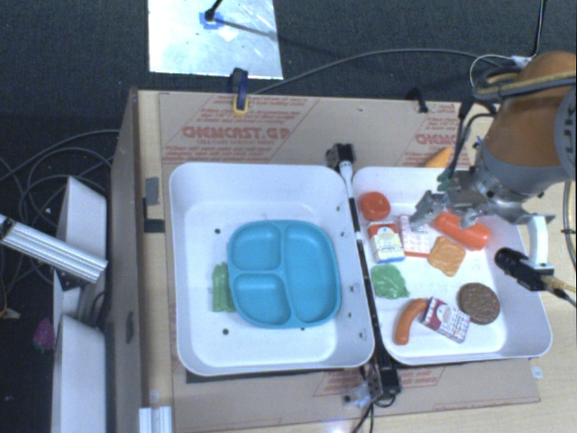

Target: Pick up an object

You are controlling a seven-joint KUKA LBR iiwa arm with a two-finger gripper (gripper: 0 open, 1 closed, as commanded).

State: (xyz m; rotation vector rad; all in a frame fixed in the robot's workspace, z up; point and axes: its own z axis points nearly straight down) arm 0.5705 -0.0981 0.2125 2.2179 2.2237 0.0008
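Toys lay scattered in the right bin (pixel 527 336), and the gripper (pixel 448 207) hung low over its far part, fingers spread apart and holding nothing. An orange carrot (pixel 462 231) sat just beneath, a waffle (pixel 446 255) nearer. Leftward, the other bin (pixel 194 242) held a blue plate (pixel 282 271).

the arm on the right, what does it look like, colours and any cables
The grey metal arm has a rounded body with a broad orange band above the wrist. Thin dark cables run along its upper left side. It ends in a grey metal two-finger gripper with angular linkages.
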